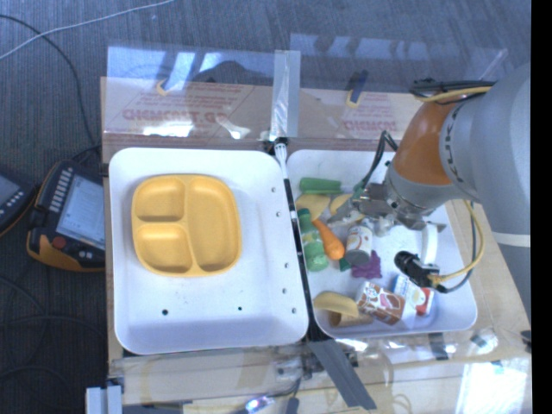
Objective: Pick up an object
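Seemingly hovering low in the right bin [448,313], the gripper [373,207] hides its grasp state from me, and the small orange carrot [329,239] just left of it looks light, rigid, slick plastic, best pinched mid-body.

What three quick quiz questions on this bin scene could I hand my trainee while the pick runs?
1. True or false: the yellow divided plate lies in the right bin.
2. Which lies nearest the divider between the bins? A) the orange carrot B) the purple grapes C) the red and white carton
3. Fill in: the gripper hangs over the ____ bin.

Key:
1. False; it lies in the left bin.
2. A.
3. Right.
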{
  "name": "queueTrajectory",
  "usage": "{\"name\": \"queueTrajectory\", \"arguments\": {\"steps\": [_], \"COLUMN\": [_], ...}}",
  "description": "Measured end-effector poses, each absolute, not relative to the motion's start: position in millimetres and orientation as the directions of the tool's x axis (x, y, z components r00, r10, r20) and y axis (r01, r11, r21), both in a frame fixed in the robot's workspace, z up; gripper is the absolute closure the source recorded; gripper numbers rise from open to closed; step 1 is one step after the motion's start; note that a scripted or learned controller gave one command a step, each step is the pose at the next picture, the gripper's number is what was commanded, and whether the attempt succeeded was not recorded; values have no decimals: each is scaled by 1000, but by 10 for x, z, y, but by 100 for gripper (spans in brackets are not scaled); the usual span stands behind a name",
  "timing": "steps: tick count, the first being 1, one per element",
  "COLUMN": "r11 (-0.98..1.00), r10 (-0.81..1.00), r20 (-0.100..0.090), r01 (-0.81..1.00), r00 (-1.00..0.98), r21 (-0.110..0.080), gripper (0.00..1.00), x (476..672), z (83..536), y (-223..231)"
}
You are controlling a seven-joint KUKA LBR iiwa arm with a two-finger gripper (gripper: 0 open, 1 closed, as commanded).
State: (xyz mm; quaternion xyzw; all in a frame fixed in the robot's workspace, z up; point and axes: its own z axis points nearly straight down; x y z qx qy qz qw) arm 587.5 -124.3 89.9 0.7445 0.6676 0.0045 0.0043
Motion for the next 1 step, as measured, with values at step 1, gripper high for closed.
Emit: {"name": "queueTrajectory", "arguments": {"steps": [1], "r11": [81], "r10": [997], "r20": [-6], "r01": [997], "r00": [-81], "r21": [16], "gripper": [0], "x": [5377], "z": [910], "y": [-1094]}}
